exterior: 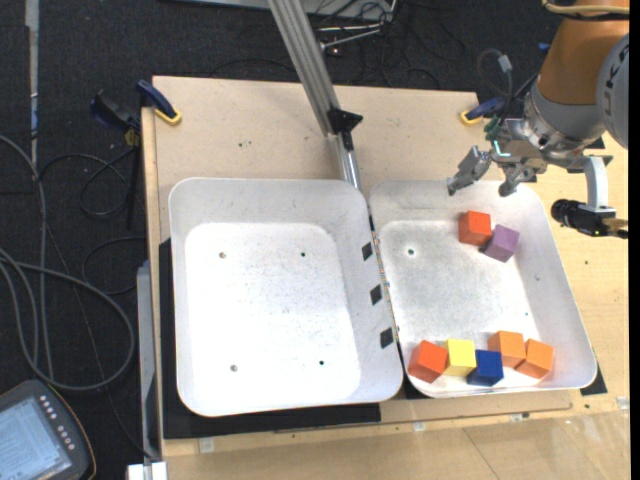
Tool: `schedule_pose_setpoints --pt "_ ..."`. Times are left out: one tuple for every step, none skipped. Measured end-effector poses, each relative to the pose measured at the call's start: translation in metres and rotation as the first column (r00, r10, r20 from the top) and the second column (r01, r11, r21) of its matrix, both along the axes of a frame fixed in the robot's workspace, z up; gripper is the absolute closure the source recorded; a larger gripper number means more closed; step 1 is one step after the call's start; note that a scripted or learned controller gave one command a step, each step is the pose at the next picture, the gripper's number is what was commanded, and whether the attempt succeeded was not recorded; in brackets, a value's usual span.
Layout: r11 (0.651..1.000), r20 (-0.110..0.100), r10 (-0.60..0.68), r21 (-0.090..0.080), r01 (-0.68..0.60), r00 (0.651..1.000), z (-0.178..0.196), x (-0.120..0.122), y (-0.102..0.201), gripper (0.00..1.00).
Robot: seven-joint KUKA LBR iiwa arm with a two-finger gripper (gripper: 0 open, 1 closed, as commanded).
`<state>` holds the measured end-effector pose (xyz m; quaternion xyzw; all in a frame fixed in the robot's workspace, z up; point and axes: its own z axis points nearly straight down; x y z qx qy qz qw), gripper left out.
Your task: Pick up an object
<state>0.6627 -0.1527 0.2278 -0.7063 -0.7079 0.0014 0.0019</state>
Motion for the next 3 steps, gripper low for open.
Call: schedule_pose_setpoints --pt "1.0 0.004 0.001 -0.002 -0.001 1.0 0.003 0.001 0.0 0.0" --pt "1.0 -0.001 -0.001 -0.001 0.001 1.0 -0.06 0.003 -0.002 0.0" --pt "1.0 0.007 0.001 -0.004 -0.001 1.0 -0.102 0.011 -0.003 0.0"
